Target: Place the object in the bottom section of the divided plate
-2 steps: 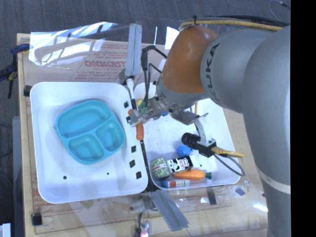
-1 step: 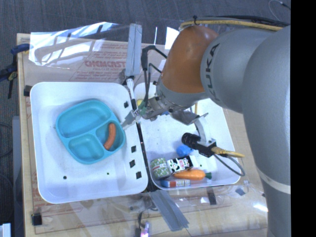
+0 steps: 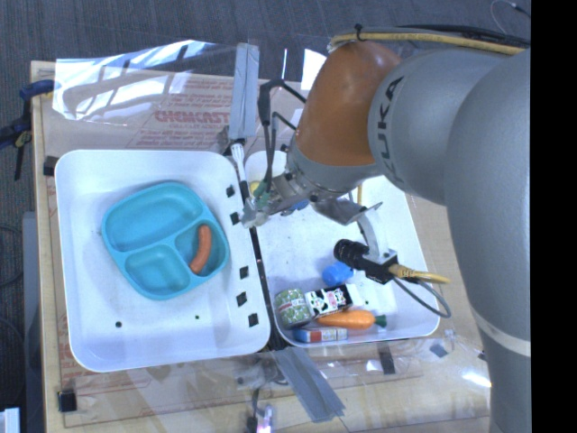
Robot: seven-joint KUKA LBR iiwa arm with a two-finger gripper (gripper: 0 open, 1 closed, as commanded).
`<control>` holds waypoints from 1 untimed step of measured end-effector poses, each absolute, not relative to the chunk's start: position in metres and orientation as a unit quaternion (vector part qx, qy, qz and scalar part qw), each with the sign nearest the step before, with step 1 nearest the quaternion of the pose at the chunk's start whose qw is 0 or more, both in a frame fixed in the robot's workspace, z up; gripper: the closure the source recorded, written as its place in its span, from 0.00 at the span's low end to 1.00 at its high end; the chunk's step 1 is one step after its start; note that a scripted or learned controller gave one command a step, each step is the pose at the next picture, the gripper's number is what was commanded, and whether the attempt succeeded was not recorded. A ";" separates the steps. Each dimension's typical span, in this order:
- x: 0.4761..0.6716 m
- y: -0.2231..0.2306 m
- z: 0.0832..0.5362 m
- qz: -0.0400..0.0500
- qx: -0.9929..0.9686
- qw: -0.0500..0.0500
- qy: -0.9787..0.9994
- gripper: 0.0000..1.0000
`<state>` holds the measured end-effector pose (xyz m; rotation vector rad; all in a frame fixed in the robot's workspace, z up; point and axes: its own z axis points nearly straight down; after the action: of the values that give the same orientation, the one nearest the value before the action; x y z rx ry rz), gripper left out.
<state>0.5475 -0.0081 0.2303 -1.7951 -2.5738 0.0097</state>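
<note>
A blue divided plate lies in the left white bin. An orange-brown sausage rests in the plate's right-hand compartment, while the large upper section and the small lower-left one hold nothing. My gripper hangs over the strip between the two bins, at the upper left corner of the right bin. It is right of the plate and apart from it. The arm's orange band and grey wrist cover most of what lies behind it.
Along the right bin's front edge lie a blue ball, a green can, a black-and-white patterned item, an orange carrot and a red-tipped tube. A black fitting with a yellow cable hangs from the arm above them.
</note>
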 end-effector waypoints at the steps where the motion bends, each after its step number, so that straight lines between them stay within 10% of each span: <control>1: 0.597 0.008 0.188 0.001 -0.464 0.001 -0.886 1.00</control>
<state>0.5974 0.0077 0.1876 -1.4553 -2.7810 0.0044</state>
